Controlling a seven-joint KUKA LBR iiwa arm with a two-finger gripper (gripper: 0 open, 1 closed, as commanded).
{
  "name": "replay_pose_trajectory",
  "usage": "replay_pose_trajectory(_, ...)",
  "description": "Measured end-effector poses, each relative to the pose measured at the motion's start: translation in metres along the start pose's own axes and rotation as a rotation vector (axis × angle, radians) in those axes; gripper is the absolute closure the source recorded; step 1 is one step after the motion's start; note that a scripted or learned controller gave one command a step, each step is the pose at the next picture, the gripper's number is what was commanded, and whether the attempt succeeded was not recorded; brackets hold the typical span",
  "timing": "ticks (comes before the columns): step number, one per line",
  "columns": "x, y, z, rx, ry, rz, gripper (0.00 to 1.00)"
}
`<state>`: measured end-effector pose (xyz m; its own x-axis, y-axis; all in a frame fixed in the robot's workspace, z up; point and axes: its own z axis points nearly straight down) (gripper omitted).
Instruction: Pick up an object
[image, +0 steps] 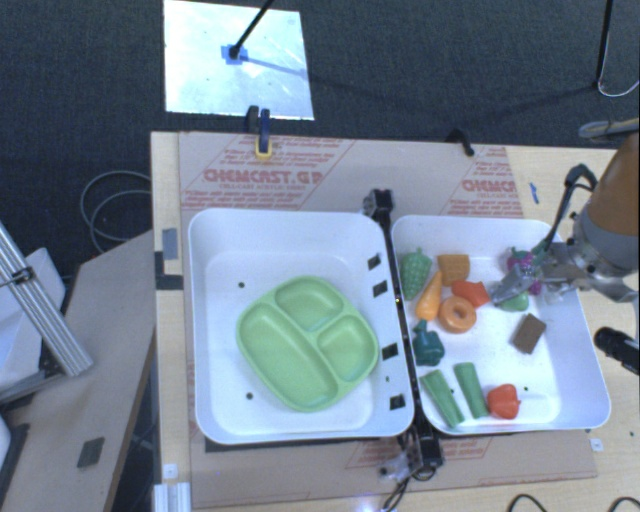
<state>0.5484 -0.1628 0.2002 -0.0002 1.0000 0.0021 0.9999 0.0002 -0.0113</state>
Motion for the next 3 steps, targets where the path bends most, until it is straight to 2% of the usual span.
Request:
replay_pose_trajectory(1, 0.0, 0.003, -0.007, -0.013, -0.003, -0.003, 0.0)
replay_pose_trajectory(3, -0.001, 0.019, 0.084, -0.01, -0.001, -0.001, 0.0)
